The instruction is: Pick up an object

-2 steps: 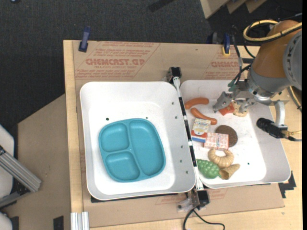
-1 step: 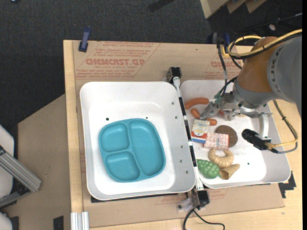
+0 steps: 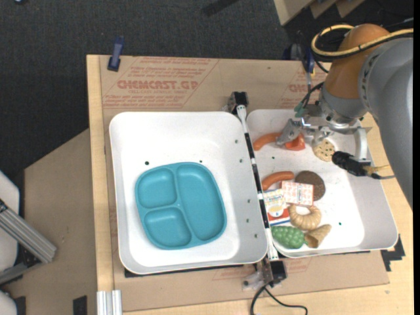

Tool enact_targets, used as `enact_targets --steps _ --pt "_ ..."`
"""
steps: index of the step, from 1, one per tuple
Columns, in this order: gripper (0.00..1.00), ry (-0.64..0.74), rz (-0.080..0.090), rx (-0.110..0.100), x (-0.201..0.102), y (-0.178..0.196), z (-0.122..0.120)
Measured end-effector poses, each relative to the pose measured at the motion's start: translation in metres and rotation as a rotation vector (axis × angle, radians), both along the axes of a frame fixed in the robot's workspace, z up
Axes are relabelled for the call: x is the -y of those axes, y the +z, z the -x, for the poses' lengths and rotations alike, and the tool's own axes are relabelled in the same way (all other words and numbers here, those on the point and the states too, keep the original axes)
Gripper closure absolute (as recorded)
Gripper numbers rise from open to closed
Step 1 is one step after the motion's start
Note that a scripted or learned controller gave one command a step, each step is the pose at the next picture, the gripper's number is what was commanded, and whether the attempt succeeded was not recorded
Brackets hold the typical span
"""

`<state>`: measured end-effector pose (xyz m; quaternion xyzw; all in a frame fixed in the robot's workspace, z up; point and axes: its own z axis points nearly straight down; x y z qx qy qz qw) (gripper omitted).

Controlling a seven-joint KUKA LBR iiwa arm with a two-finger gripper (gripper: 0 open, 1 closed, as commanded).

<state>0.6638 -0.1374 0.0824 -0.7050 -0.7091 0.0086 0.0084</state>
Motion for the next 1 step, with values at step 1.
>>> enact_targets --steps 1 --pt "0.0 -0.007 -0.004 0.015 -0.0363 0.002 0.0992"
